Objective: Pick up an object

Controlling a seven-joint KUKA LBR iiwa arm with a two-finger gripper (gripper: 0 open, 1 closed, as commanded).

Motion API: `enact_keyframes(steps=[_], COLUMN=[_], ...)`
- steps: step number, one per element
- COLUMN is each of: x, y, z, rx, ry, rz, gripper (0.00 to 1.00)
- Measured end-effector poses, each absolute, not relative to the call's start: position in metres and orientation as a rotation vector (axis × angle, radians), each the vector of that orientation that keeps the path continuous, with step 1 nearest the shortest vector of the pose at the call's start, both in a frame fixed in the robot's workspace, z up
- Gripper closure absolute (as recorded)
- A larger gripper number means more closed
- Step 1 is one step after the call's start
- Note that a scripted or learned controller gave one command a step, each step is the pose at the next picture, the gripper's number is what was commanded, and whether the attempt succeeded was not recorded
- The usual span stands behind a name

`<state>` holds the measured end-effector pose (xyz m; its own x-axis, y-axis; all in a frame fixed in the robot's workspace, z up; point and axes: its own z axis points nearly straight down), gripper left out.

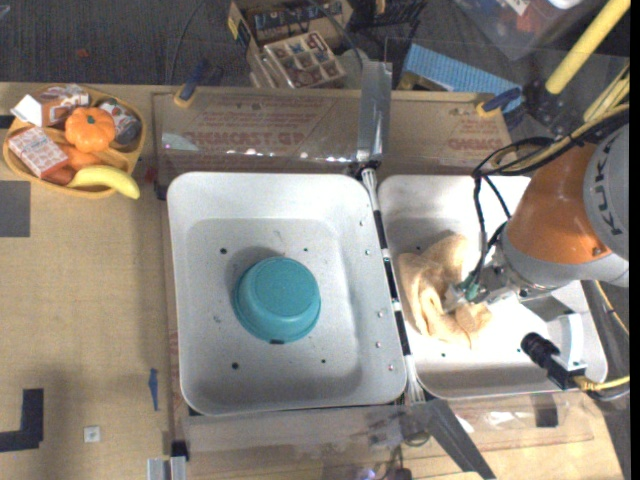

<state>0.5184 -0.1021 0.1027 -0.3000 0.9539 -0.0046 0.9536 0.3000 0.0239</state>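
A teal bowl sits upside down near the middle of the left bin. In the right bin lies a pale tan, lumpy soft object against the bin's left side. My gripper is low over the right end of that soft object, touching or nearly touching it, with the orange-banded wrist above it to the right. The object's right part is hidden under the gripper.
A basket of toy fruit and small boxes stands at the far left of the bench. Cardboard walls rise behind both bins. Clutter and a yellow pole lie beyond the bench.
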Motion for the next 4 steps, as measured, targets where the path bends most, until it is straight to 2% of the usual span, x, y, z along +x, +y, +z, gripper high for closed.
enact_keyframes(steps=[1,2,3,4], x=[0.518,0.548,0.548,0.580], y=[-0.102,-0.105,-0.105,-0.112], z=[0.103,0.112,0.112,0.098], rx=[1.848,1.957,1.956,1.636], ry=[2.518,2.457,2.457,2.673], rz=[0.026,-0.002,-0.002,0.003], gripper=[0.00,0.00,0.00,0.00])
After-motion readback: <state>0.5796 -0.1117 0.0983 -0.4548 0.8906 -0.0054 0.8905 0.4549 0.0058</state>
